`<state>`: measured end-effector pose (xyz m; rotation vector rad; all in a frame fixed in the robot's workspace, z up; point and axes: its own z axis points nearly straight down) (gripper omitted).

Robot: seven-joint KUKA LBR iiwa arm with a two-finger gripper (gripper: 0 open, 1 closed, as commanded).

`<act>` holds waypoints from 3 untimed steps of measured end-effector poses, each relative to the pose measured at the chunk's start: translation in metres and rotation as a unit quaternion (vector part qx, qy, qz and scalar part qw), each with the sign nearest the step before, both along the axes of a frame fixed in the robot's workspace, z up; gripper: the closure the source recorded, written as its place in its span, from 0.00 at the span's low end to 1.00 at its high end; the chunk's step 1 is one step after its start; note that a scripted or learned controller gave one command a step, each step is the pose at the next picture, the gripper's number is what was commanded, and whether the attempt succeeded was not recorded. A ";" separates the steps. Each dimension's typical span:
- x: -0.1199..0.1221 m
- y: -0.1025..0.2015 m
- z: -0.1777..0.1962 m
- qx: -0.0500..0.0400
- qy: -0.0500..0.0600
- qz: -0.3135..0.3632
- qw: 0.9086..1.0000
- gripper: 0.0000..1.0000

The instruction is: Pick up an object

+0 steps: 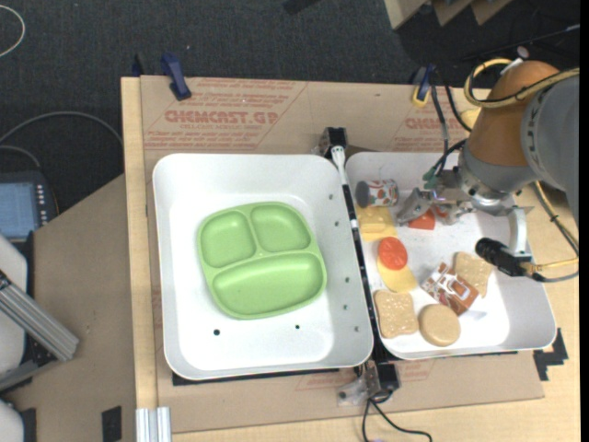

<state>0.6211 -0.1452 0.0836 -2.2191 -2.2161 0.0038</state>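
Metal two-finger gripper (421, 206) sits low in the right white bin (529, 325), touching a small red block (422, 219); open or closed, I cannot tell.

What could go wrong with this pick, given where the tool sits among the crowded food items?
The tool is low in the right bin, beside a small red piece, a can and a yellow block. It may knock these neighbours aside. The red piece is small, so it could slip out.

Red lettering "CHEMCAST" runs, partly legible, across the brown board (221, 109) behind the bins.
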 end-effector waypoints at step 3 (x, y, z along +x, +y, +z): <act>0.033 -0.015 -0.001 -0.002 0.001 0.000 1.000 0.00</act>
